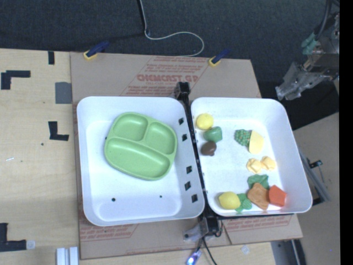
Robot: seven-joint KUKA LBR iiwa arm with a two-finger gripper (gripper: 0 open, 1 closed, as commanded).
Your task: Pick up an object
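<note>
Yellow ball (204,121) in right bin (287,148), well apart from tool (298,84).

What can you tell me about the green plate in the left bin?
The green plate is a light green, matte, plastic-looking tray with rounded corners and three compartments: one long and two smaller. It lies flat and upright, turned at an angle, in the upper middle of the left bin. Its compartments hold nothing, and only the bin floor touches it.

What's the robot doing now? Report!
Gripper parked off the right bin's far corner. Toy food pieces untouched in that bin. Green divided plate in left bin. Nothing blocking.
</note>
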